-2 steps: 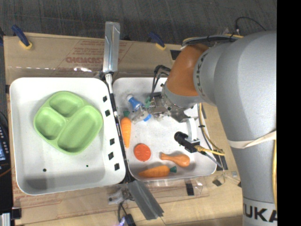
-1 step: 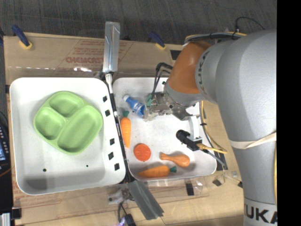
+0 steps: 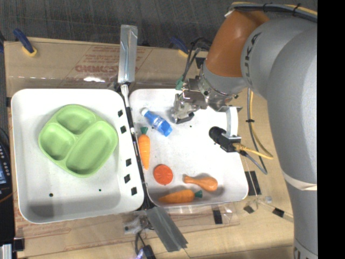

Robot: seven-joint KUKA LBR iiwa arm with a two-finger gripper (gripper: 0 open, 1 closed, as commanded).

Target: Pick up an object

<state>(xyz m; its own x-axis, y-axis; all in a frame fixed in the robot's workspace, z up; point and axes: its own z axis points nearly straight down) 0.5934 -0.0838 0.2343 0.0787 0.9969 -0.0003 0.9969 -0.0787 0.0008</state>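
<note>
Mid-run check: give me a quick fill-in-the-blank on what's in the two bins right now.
The green divided plate lies in the ____ bin.
The blue bottle lies in the right bin, beside the ____.
Two carrots share that bin: one along the divider, one by the ____ wall.
The chicken drumstick lies just ____ of the orange tomato.

Missing words: left; gripper; near; right
</note>
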